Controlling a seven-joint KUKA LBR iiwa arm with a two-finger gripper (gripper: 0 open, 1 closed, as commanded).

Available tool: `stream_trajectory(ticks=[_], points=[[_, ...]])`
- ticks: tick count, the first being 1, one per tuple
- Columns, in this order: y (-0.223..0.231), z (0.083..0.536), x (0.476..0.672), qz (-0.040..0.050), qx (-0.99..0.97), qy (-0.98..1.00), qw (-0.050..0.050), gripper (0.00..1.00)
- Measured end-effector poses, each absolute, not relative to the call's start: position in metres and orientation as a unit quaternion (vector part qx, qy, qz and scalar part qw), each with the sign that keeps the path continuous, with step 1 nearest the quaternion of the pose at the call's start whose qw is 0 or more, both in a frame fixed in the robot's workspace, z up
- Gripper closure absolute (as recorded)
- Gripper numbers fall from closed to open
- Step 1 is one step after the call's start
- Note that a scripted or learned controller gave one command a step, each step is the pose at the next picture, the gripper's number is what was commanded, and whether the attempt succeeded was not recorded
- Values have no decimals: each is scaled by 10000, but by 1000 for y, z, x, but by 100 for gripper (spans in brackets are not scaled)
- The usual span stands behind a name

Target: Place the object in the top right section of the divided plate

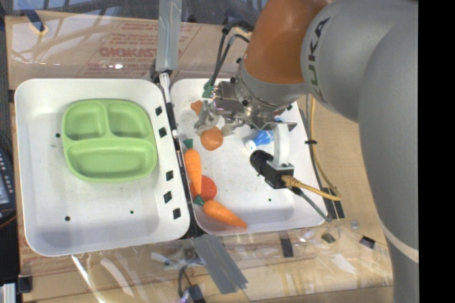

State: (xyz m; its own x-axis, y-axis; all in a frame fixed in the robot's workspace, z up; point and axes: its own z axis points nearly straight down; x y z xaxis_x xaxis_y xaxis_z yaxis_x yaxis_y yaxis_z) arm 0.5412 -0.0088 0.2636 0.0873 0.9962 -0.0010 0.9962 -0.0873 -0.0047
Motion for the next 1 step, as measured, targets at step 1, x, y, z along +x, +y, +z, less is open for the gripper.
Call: stream_trajectory(ticks=[1], points=[[1,231,604,19,-6736,-7391,14,100]])
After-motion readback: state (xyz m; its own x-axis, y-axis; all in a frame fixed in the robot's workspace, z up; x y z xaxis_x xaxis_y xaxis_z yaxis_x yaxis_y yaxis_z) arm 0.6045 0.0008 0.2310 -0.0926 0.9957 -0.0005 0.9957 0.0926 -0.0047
